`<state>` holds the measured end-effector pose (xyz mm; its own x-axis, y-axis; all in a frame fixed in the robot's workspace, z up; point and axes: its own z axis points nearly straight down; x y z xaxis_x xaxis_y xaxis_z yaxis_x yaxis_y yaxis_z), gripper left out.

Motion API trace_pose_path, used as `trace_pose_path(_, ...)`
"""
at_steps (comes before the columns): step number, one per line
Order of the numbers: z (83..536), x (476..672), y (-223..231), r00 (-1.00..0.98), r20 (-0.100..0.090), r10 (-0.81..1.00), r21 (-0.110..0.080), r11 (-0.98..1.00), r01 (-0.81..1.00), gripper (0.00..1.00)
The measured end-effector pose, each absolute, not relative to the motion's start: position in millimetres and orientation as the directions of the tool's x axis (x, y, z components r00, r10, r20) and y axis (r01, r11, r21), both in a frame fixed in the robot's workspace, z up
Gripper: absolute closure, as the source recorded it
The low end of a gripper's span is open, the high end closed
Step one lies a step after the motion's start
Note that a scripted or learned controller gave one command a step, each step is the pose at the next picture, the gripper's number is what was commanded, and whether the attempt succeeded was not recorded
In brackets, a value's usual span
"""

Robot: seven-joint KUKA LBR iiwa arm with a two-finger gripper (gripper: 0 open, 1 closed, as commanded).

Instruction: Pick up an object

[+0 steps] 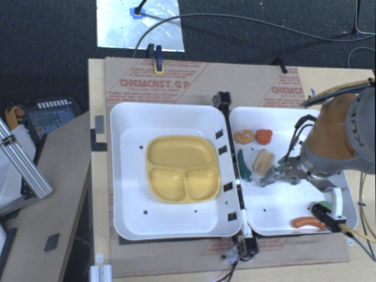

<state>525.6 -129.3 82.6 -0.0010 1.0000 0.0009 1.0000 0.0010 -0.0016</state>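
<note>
The right bin (276, 213) holds several small things. A beige block (262, 161) lies near its middle, with a thin green piece (241, 164) at the block's left, by the divider. An orange ring (244, 137) and a red round piece (264, 136) lie at the bin's far side. An orange sausage-shaped piece (304, 222) rests at the near right. My gripper (271, 178) is low in this bin, just right of and below the beige block, very close to it. I cannot make out whether it touches the block.
The left bin (126, 175) bears a yellow divided plate (179, 168). Black clips run along the divider (230, 157) between the bins. My grey and orange arm (338, 134) covers the right bin's right side. Cables trail off the bench's right edge.
</note>
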Motion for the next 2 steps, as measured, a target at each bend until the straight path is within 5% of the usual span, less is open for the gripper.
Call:
trace_pose_path(1, 95, 526.8, -130, -0.001, 0.0, 1.0, 0.002, 0.001, 1.0, 1.0)
trace_pose_path(2, 143, 532.4, -139, -0.002, -0.002, 1.0, 0.006, 0.002, 1.0, 1.0)
